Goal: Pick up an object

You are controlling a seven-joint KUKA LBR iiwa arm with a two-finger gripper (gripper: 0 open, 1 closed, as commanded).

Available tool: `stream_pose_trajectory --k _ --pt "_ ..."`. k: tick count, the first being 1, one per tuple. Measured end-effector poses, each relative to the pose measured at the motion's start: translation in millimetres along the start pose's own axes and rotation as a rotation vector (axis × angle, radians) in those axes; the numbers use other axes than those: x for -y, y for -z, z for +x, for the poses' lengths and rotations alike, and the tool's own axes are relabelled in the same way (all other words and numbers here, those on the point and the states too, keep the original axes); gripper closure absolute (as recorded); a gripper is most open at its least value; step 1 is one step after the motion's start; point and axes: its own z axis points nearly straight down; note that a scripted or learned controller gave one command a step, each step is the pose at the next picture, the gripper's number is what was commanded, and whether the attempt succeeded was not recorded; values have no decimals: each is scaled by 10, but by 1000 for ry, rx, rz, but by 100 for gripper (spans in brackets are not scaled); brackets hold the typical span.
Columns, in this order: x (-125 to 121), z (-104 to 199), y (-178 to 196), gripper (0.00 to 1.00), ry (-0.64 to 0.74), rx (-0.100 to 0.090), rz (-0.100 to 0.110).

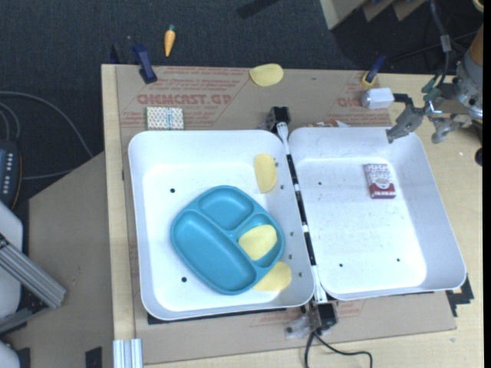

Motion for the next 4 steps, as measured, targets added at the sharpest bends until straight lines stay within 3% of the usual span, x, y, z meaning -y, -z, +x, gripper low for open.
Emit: stream_pose_trajectory --k 1,2,3,4 --pt "-203 -309 -1731 0 2 -8 6" --pt "-218 -339 -1603 100 2 0 -1" --pt "118 134 -1014 100 2 -2 0" --pt "145 1049 -756 100 1 -2 1"
